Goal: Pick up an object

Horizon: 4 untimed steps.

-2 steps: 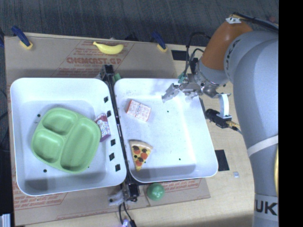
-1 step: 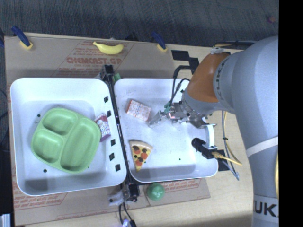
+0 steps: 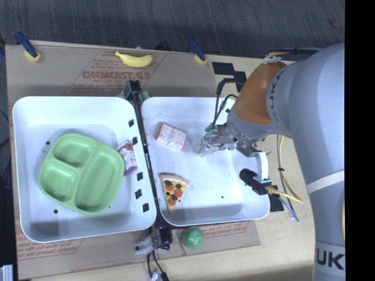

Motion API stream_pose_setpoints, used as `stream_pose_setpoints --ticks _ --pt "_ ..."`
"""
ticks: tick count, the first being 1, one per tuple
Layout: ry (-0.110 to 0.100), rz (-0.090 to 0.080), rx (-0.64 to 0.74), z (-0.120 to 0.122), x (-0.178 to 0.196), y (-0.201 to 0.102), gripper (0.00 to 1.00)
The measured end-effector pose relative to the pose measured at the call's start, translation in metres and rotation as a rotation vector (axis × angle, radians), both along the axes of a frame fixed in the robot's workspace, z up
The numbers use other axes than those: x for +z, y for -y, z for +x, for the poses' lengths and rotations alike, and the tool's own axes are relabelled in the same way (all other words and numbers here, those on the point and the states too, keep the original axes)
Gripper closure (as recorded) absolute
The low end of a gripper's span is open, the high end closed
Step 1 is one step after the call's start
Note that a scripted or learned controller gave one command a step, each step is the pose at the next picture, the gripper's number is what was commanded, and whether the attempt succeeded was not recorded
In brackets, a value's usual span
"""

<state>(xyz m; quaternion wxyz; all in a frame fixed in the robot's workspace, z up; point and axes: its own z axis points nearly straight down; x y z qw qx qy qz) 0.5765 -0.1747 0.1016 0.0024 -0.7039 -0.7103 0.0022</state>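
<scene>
My gripper (image 3: 208, 143) hangs low over the middle of the right bin (image 3: 234, 209), reaching in from the right under the orange-banded wrist. A small pink and white box (image 3: 170, 137) lies to its left in the same bin, apart from the gripper. A toy pizza slice (image 3: 173, 190) rests near that bin's front left corner. In the left bin (image 3: 29, 215) sits a green divided plate (image 3: 82, 172), with a small dark red packet (image 3: 128, 156) at its right edge.
A yellow banana (image 3: 134, 58) lies on the cardboard behind the bins. A green ball (image 3: 191, 237) sits on the cardboard in front of the right bin. Clamps (image 3: 28, 47) hold the cardboard's back edge. The arm's bulk covers the right bin's right side.
</scene>
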Motion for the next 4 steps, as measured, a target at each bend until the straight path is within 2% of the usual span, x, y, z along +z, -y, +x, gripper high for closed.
stream_pose_setpoints --ticks 1,2,3,4 --pt "0.006 -0.001 -0.005 -0.046 0.088 0.015 1.0" --pt "0.004 0.0 -0.001 -0.1 0.111 -0.043 1.0" --pt "0.006 -0.001 -0.006 -0.1 0.109 0.013 1.0" --pt "0.006 -0.001 -0.006 -0.1 0.116 0.037 1.0"
